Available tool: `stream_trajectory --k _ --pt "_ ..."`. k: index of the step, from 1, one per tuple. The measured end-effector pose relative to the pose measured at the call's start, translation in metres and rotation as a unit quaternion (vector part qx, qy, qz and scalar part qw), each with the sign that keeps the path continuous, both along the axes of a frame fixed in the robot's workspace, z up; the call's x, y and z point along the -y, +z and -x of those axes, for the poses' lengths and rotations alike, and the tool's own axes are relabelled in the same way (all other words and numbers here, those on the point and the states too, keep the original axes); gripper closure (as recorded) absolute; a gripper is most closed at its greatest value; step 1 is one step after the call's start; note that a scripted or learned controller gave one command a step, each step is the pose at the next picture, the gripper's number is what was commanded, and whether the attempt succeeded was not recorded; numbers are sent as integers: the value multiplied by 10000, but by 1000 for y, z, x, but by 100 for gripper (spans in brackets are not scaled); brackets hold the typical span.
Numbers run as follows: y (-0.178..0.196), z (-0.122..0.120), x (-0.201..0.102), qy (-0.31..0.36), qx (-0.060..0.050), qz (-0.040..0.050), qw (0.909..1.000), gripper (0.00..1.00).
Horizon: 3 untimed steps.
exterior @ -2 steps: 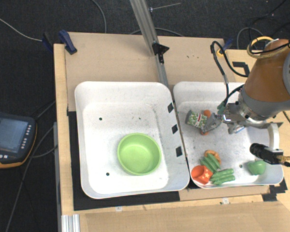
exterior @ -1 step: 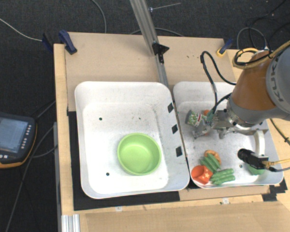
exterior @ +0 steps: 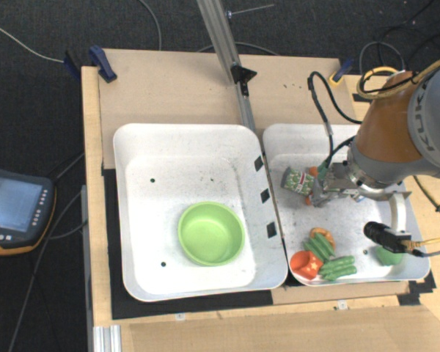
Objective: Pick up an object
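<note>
A pale wooden bench (exterior: 176, 86) stands on dark carpet and carries two shallow white bins side by side.

The likeliest object to pick is a small crumpled packet printed in green, red and white (exterior: 299, 181). It lies in the right-hand white bin (exterior: 352, 218), near that bin's left wall and about midway between its far and near edges. The two-finger gripper (exterior: 320, 195) sits just beside the packet on its right, low over the bin floor. Whether they touch cannot be told, nor whether the gripper is open or closed, and nothing can be seen held in it. The grey arm with its orange band (exterior: 396, 134) leans in across the bin's right edge. That angle suits a reach to the packet, which lies well apart from the other items and so is easy to come at.

Those others crowd the right bin's near-left corner:
- an orange and green toy carrot (exterior: 320, 242)
- a cluster of green toy pods (exterior: 337, 268)
- a red round toy tomato (exterior: 303, 264) against the near edge

A small green piece (exterior: 389, 256) lies toward the near-right corner, partly hidden.

In the left-hand white bin (exterior: 176, 160), a light green plastic bowl (exterior: 210, 232) sits upright nearer the near edge and well away from the arm, so it seems not to be the target.
</note>
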State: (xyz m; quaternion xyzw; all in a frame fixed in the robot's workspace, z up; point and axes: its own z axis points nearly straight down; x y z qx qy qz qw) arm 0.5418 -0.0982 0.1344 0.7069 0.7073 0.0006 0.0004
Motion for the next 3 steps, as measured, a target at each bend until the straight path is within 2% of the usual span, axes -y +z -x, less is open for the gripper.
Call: stream_trajectory --k 1,2,3 --pt "62 2 2 -1 23 4 10000 100" --pt "77 2 2 -1 4 2 10000 100" --pt "72 -1 -51 19 -7 -6 10000 100"
